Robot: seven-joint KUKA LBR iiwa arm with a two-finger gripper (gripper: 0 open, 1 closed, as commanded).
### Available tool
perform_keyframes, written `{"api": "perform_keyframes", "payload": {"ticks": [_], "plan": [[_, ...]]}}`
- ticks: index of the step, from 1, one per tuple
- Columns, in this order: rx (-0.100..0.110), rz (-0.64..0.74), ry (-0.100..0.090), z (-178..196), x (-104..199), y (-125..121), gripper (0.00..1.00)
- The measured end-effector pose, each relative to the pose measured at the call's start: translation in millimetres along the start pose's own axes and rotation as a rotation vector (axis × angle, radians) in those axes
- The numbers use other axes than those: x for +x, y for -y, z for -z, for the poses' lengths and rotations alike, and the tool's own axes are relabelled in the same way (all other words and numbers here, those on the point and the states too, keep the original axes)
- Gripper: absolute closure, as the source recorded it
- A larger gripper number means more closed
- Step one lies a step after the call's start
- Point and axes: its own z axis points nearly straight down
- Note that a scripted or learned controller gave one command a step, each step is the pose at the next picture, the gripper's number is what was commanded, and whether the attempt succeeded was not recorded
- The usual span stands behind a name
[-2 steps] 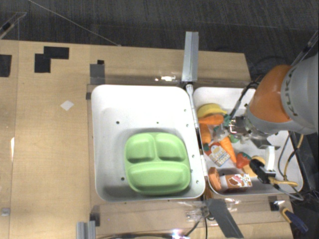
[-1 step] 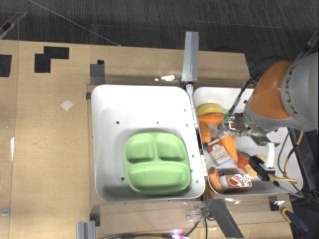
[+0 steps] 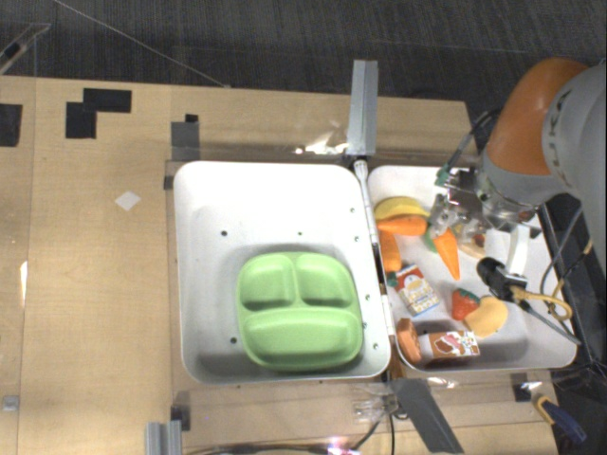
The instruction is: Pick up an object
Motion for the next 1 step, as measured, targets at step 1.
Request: {"api": "perform_keyframes", "payload": {"ticks": [1], "plan": [[0.001,0.059,0.0,-0.5,-4.0,-0.8,1.0]]}}
